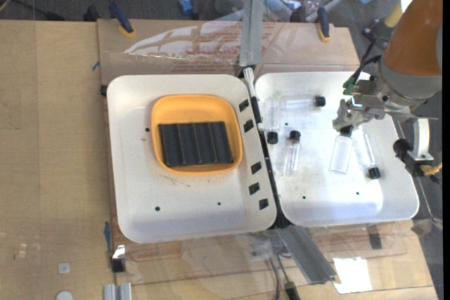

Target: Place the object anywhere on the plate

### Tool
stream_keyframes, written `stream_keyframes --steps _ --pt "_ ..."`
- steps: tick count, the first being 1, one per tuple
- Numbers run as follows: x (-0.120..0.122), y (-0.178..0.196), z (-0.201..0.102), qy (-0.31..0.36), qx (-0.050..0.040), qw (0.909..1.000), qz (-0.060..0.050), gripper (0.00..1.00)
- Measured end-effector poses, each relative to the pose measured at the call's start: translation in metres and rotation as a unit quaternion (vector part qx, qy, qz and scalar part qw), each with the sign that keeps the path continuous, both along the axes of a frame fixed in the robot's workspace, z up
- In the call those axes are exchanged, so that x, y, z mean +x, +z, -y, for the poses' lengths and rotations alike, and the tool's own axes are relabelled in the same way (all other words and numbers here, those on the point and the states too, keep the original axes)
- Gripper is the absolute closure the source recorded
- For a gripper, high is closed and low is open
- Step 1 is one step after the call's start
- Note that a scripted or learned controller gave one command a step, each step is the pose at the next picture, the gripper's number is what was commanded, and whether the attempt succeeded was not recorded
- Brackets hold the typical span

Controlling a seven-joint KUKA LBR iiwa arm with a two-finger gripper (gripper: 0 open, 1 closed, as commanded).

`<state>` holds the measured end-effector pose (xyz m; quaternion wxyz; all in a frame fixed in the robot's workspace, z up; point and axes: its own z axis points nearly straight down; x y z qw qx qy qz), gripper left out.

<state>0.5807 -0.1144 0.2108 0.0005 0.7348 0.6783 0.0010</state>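
Hovering low over the right bin (401, 204) with the gripper (349, 120), grey arm (415, 38) reaching in from the right edge. Cannot tell whether spread, pressed together or pinching anything: too dark and small against the white floor. Sits just above the upper end of a clear vial (340, 155) that lies flat on the bin floor; judging this to be the object to move, being nearest the tool. Not seen as held.

Sharing the bin with more vials: right-hand vial (367, 151) just beside the target, black cap (373, 172) at its lower end; middle vial (291, 157) near the divider (254, 151); top vial (299, 103) lying crosswise. Scattered loose, probably so as to give separate grasp targets. Enough bare floor left of the target for a top-down pinch, but the right-hand vial lies near and could get nudged.

Waiting in the left bin (126, 214): orange plate (163, 109), with a dark ridged insert (195, 144) covering most of its middle. Set roughly central, well apart from the bin walls, so a forgiving drop zone, any spot on it counting. Calls for a lift clear of the raised divider and its black clips before crossing left. Judging the task as early: no vial on the plate yet. Risk: round vial rolling along the ridges or off the plate rim on release.
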Motion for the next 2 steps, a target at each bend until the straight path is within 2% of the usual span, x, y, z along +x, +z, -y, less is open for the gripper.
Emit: stream_keyframes --steps 1,2 --pt "0.053 0.023 -0.019 0.035 -0.0007 0.9994 0.0 1.0" --pt "0.087 0.014 -0.057 0.138 -0.0014 0.9905 0.001 1.0"
